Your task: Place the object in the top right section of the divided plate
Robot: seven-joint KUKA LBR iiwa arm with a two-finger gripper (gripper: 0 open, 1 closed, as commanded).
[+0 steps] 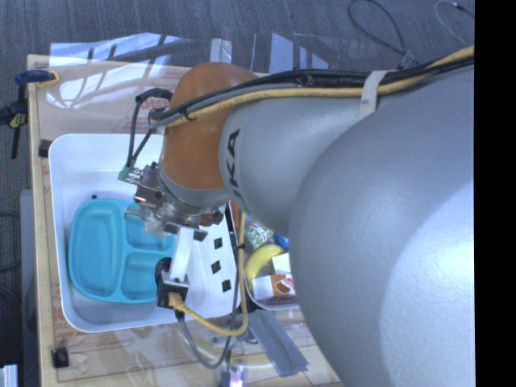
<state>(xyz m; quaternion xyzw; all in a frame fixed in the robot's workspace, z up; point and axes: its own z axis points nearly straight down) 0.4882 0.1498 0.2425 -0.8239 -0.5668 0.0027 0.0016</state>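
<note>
Arm's wrist sits over the right side of the blue divided plate [109, 248] in the left bin [60, 168], so likely the placing step; the gripper [157, 220] is blocked by the wrist, so I cannot tell its state or where the object is. Next: confirm release over the top right section. Count: one plate, two bins, one banana [262, 260] in the right bin.

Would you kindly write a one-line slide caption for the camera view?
KUKA arm leans over the left bin, wrist above the blue divided plate; a banana lies in the right bin.

divided plate [101, 248] in left bin [64, 156] — banana [264, 258] in right bin
</note>
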